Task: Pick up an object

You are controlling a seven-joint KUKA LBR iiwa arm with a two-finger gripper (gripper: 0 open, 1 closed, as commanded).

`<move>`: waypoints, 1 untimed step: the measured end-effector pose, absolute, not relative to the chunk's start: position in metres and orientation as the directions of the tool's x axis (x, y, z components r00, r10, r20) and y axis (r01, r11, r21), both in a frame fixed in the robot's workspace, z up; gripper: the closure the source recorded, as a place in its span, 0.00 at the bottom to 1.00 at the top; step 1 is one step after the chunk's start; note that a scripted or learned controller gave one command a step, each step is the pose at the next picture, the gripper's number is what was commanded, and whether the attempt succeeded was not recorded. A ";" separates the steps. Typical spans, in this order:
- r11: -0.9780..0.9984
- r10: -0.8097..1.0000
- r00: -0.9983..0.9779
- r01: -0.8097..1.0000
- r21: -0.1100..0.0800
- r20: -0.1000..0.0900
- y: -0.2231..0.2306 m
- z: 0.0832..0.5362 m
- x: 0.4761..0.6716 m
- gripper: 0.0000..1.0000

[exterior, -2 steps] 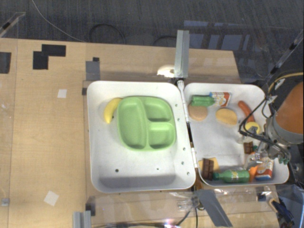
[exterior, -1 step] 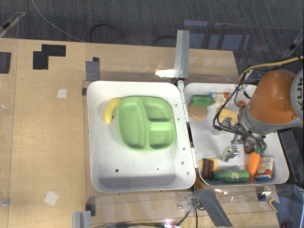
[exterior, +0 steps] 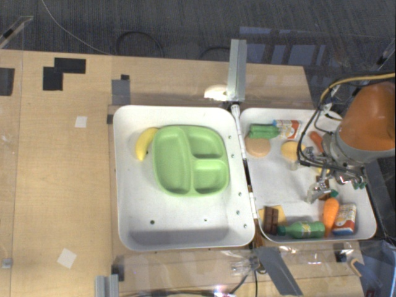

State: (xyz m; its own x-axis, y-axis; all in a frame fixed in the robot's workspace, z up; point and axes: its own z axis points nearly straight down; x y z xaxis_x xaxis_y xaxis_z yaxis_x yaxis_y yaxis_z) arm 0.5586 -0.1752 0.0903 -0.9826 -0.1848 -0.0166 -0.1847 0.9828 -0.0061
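The pale wooden bench [exterior: 55, 184] bears two white bins, left bin [exterior: 133, 224] beside right bin [exterior: 275, 172].

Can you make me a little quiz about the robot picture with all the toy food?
1. True or false: the banana lies beside the green tray, at its left edge, in the left bin.
2. Which toy is nearest the robot's hand? A) the carrot B) the banana C) the green bottle
3. Fill in the missing word: the green tray has ___ compartments.

Key: 1 true. 2 A, the carrot lies just below and to the right of the hand in the right bin. 3 three, one long one on the left and two smaller ones on the right.
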 end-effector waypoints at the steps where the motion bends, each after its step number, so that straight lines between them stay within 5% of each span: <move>1: 1.000 -0.021 -1.000 -0.021 0.000 -0.013 -0.150 0.088 0.642 0.00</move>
